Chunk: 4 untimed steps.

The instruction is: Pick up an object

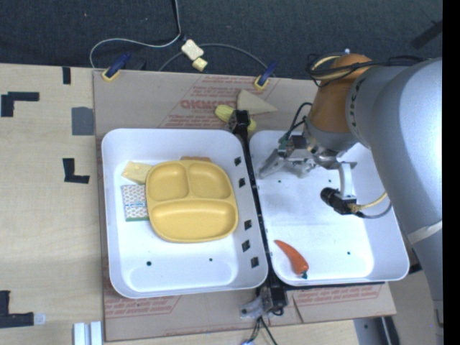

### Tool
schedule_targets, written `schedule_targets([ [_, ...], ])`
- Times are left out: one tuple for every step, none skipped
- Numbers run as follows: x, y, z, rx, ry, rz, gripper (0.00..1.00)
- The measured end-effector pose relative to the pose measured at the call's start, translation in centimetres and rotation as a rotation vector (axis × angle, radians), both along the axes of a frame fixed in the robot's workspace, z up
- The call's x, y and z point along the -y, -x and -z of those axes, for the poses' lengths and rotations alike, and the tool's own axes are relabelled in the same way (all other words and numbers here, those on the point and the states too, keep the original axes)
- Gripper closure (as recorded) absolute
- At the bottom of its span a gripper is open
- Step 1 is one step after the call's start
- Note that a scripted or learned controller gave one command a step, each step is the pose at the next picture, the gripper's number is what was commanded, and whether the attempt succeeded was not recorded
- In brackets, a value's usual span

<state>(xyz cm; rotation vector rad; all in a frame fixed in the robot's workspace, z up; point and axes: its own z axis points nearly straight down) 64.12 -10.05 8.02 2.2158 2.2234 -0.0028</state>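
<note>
Orange-red and green-tipped, lying in the right bin (338,254) close to its front-left corner: a single toy pepper (291,256), the only loose object on that side and so the likely target. Well apart from it, low over the same bin's far-left corner, hangs the gripper (282,162). Open or closed: cannot tell from this slant, and nothing seen held.

To do the step well: bring the gripper toward the front edge until centred over the pepper's thicker middle, not the narrow tip. Turn the wrist to close across the short width, since the pepper lies on a diagonal. Keep off the bin's left wall, just beside the pepper, and go fully down before closing, as so low and slim a thing probably slips out of a shallow pinch. Lift straight up.

Counted: two bins; one pepper. In the left bin (180,268), three things: one yellow divided plate (192,201) at the centre, plus one pale yellow piece (135,171) and one small patterned packet (134,202) by the left edge.
</note>
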Motion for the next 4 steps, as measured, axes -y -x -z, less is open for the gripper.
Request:
schedule_targets([
  [-0.4, -2.7, -0.5, -0.007, 0.0, 0.0, 0.0],
  [6.2, -2.8, -6.7, 0.003, -0.001, 0.006, 0.0],
  [4.2, 7.5, -2.0, -0.014, -0.006, 0.005, 0.0],
  [12.0, 1.8, -9.6, 0.008, 0.003, 0.005, 0.0],
])
